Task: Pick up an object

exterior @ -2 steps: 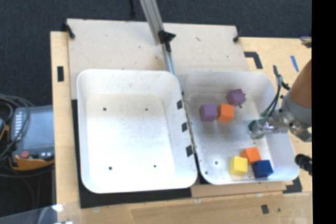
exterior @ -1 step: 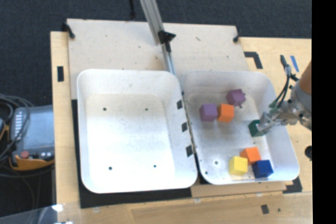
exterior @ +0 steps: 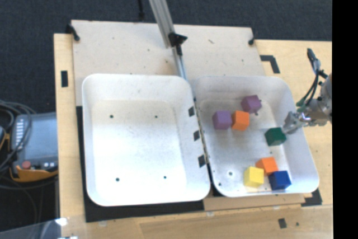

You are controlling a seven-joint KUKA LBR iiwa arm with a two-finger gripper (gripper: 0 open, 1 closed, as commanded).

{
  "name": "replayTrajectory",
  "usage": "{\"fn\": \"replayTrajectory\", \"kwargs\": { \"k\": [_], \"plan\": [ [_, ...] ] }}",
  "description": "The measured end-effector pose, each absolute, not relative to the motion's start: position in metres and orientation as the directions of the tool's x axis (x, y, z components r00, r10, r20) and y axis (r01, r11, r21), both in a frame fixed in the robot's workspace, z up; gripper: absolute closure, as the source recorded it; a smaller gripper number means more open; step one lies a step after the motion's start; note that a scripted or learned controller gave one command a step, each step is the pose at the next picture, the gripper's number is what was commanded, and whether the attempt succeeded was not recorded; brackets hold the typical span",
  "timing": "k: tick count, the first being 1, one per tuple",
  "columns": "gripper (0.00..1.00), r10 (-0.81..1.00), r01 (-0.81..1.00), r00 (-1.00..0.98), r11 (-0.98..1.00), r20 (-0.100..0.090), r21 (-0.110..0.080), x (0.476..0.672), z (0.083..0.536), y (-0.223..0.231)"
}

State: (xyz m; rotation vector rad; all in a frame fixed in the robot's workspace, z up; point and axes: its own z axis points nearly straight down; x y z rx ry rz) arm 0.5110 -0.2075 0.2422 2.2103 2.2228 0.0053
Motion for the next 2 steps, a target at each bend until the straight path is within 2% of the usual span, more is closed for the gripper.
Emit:
{"fn": "replayTrajectory", "kwargs": {
  "k": [1, 2],
  "plan": [
    [1.0, 1.0, 1.0, -0.008, 0.008, 0.0, 0.003, 0.538, 0.237, -0.155],
    [1.0, 1.0, 1.0, -0.007, 0.007, -0.001, 0.003, 0.558, 0.235, -0.115]
  ]
}}
